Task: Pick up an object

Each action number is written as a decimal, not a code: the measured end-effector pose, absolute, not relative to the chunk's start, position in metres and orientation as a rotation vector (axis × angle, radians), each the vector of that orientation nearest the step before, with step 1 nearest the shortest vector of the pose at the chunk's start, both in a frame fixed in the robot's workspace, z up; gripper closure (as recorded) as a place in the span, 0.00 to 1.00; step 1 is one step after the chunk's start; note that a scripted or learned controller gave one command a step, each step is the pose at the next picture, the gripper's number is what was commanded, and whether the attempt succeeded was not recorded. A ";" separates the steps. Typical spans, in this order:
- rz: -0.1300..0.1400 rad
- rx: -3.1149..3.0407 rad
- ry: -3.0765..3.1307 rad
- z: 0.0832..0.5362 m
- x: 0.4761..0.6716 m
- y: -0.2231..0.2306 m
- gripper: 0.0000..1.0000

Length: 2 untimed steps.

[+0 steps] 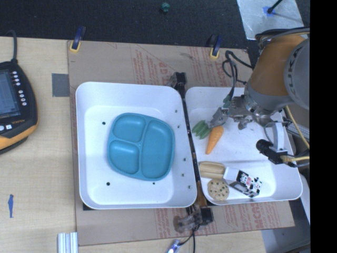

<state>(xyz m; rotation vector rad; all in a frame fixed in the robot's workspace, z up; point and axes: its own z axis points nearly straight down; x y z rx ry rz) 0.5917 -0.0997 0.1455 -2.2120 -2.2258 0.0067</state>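
The two bins, left point(84, 141) and right point(287, 191), are plain white. In the left one lies a sky-blue plate point(141, 146). In the right bin the carrot point(212, 139) is orange with green leaves; below it a bun point(211, 169) is pale tan, and a round cracker point(217, 190) is beige, dotted with small holes. The cow point(247, 183) at lower right is white with black patches. The arm point(276, 62) at upper right is grey with an orange band. The bench point(42, 183) is light wood with a brown cardboard sheet point(126, 62) printed in faded red. The pendant point(13, 107) at far left is black and orange.
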 end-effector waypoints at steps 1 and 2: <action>0.007 -2.214 -2.224 0.091 0.573 -0.094 0.00; 0.011 -2.212 -2.228 0.102 0.573 -0.095 1.00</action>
